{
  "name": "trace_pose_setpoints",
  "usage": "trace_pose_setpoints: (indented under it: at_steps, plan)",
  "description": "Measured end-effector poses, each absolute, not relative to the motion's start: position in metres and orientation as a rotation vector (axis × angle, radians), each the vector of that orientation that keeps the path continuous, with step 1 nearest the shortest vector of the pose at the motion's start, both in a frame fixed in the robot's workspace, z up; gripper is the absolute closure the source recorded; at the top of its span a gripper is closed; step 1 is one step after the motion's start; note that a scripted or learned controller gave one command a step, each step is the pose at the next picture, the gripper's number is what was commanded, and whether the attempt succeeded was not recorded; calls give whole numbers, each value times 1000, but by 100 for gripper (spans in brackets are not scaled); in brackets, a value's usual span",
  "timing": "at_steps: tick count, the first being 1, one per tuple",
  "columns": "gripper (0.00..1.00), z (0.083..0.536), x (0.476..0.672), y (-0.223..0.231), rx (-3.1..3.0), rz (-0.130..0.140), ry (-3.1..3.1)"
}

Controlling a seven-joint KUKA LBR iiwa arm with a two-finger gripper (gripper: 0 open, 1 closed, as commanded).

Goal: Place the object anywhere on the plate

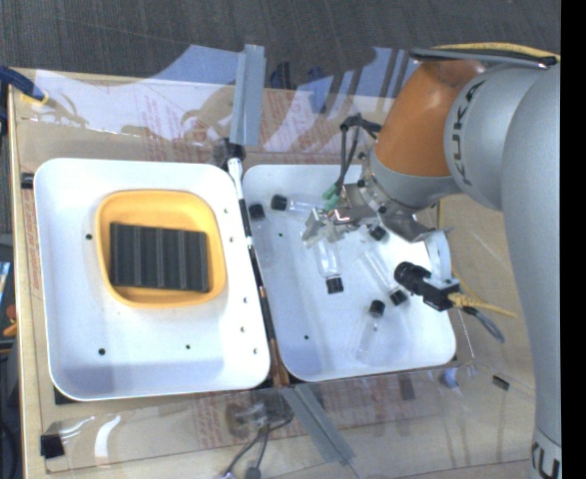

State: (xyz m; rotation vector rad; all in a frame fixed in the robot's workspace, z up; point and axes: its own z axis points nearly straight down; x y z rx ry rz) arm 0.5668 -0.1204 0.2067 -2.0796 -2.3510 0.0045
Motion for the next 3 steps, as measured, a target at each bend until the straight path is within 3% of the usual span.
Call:
trace_pose_setpoints:
  at_steps: [1,2,3]
  plan:
    - [100,259,608,-55,-1867,4,-2523]
    - [100,211,640,-26,-1451,5,-2780]
    - [0,211,641,-26,-1452,5,-2780]
